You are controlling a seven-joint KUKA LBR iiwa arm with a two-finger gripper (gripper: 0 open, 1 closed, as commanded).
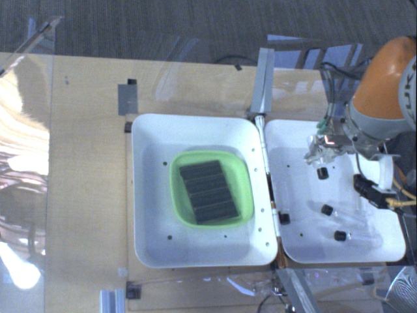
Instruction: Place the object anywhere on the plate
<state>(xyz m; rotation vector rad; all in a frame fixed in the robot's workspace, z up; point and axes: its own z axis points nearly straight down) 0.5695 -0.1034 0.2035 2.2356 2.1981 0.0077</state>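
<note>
Jaws hang above right bin, near its far edge; open or closed cannot be told, nothing seen between them. Arm enters from worktop's right edge. Dark ridged block lies flat on green plate, mid left bin, so placement looks done. Small dark bits scattered on right bin floor.

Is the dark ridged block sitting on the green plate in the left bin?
Yes, the dark block lies flat on the green plate, inside the left bin.
</note>
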